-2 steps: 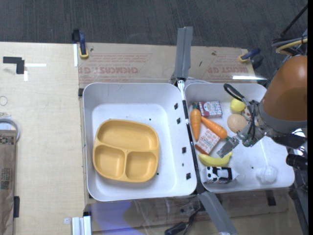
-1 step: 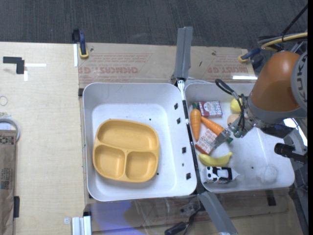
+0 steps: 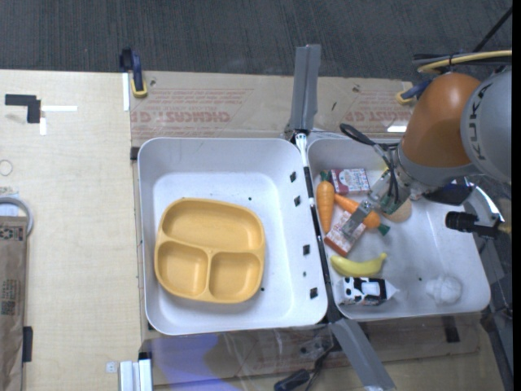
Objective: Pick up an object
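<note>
The two bins [image 3: 220, 157] look like smooth white plastic with a faint sheen. The divided plate [image 3: 210, 249] in the left one is matt yellow plastic, evenly coloured and without glare. In the right bin, the carrot [image 3: 325, 202] and the banana [image 3: 358, 262] have the even, slightly glossy skin of moulded plastic toys. The small black-and-white carton [image 3: 364, 291] looks like printed card. A white lump [image 3: 444, 288] near the bin's corner seems soft and fuzzy. The bench [image 3: 73, 218] has a pale, matt, wood-like surface. The arm's orange band [image 3: 435, 120] is smooth and shiny, its grey shell [image 3: 491, 120] glossy too.
</note>
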